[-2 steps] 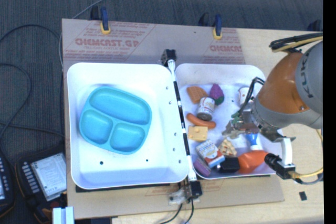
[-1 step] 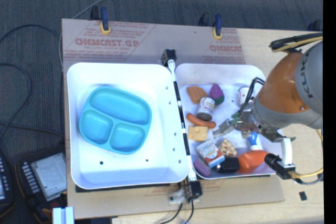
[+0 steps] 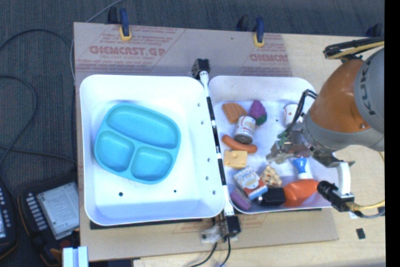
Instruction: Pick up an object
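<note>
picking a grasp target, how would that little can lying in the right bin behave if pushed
The can looks to be lying on its side, so a push would probably roll it. It seems small and likely light. The carrot and the bread piece close beside it might stop it.

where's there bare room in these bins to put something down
Left bin: bare white floor runs all round the blue divided tray, widest along the near wall and the near-left corner. Right bin: crowded. The small can, purple piece, hotdog and orange bottle pack it, with the claw low among them.
</note>
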